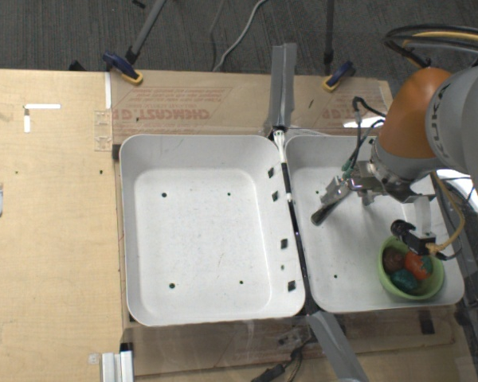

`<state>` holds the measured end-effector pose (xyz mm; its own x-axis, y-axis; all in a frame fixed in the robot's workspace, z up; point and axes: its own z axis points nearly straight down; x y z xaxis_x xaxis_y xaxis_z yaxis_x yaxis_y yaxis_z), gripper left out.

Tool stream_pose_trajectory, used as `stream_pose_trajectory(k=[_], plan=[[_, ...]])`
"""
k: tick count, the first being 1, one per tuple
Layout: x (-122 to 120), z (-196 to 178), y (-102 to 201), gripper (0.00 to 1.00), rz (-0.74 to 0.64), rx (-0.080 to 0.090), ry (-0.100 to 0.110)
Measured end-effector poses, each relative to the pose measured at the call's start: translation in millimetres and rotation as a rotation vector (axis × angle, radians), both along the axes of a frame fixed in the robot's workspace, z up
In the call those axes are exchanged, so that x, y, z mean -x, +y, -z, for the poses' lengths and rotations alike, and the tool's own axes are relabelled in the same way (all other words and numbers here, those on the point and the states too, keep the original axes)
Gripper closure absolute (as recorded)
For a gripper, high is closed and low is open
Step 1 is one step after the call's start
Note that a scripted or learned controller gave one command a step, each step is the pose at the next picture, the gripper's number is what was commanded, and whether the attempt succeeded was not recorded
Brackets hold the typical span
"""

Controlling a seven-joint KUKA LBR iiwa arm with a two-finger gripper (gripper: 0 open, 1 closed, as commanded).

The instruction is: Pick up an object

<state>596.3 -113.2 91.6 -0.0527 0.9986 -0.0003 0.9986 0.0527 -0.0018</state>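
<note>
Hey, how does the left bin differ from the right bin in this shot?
The left bin lies in full sight, its floor bare but for small dark dots; the right bin is partly covered by the arm and gripper above it. The right bin holds a green bowl of small colourful items in its near right corner; the left bin holds no bowl. Both are shallow, white, with rounded corners, side by side.
</note>
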Motion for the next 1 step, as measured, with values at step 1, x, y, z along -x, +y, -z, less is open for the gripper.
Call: stream_pose_trajectory(k=[1], plan=[[70.7,0.3,6.4,0.00,0.036,-0.001,0.001]])
